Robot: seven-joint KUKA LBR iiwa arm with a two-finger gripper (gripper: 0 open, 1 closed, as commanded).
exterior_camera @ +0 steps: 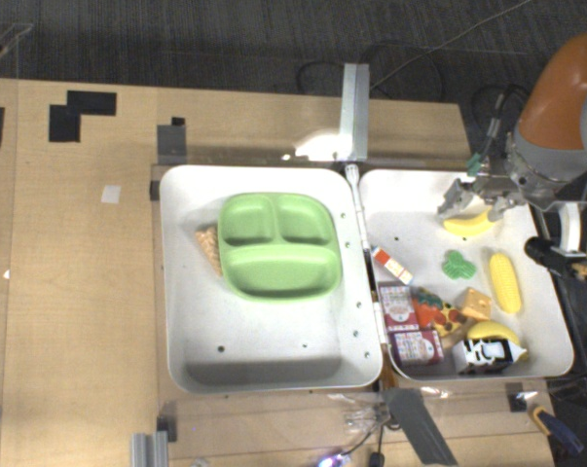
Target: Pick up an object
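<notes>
A pale wooden table [79, 290] fills the lower part of the frame, with dark carpet along the top and black cables trailing across it. Two shallow white bins sit side by side at centre and right. The left bin [191, 348] holds a green divided plate [276, 244], and a tan, speckled item [208, 248] pokes out from under the plate's left edge, mostly hidden, so what it is cannot be made out.

The right bin [410, 197] holds a scatter of small toys. The grey arm with its orange band [558, 100] enters from the upper right, cut off by the frame edge. The jaws [478, 200] hang in the upper right part of this bin, directly over a yellow banana [468, 225]. The banana is small, curved and bright yellow, lying flat on the bin floor; its upper edge is covered by the metal fingers. Whether the jaws are clenched or released is impossible to judge from this angle.

Below the banana lie a green leafy toy [457, 265] and a yellow corn cob [504, 281]. In the lower right corner, a crowded cluster includes a purple-red carton [408, 331], a wedge of cheese [477, 305] and a black and yellow object [490, 346], overlapping and hard to separate.
</notes>
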